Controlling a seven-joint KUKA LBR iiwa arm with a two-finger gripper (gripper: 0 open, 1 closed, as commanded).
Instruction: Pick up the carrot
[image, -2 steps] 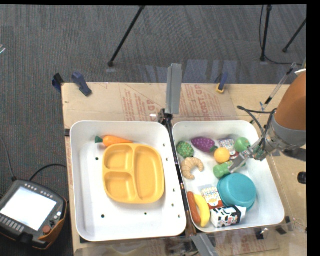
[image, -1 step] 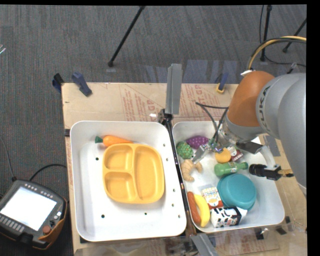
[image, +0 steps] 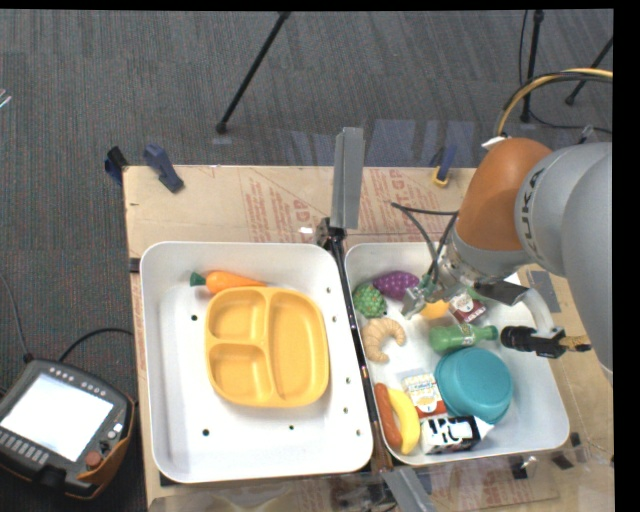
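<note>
A cardboard-covered tabletop (image: 250, 200) on dark grey carpet carries two shallow white bins side by side, the left bin (image: 165, 400) holding a yellow divided plate (image: 267, 346) with the carrot (image: 232, 281) lying just beyond the plate's far-left corner, against the bin's back wall. The grey-and-orange arm reaches in from the right, its hand (image: 432, 293) low over the right bin (image: 545, 410) among purple grapes (image: 397, 284), a croissant (image: 383, 336), a green bottle (image: 462, 336), a teal bowl (image: 474, 384) and a banana (image: 405, 415). Whether the hand is open or clenched cannot be told; it is well apart from the carrot.
</note>
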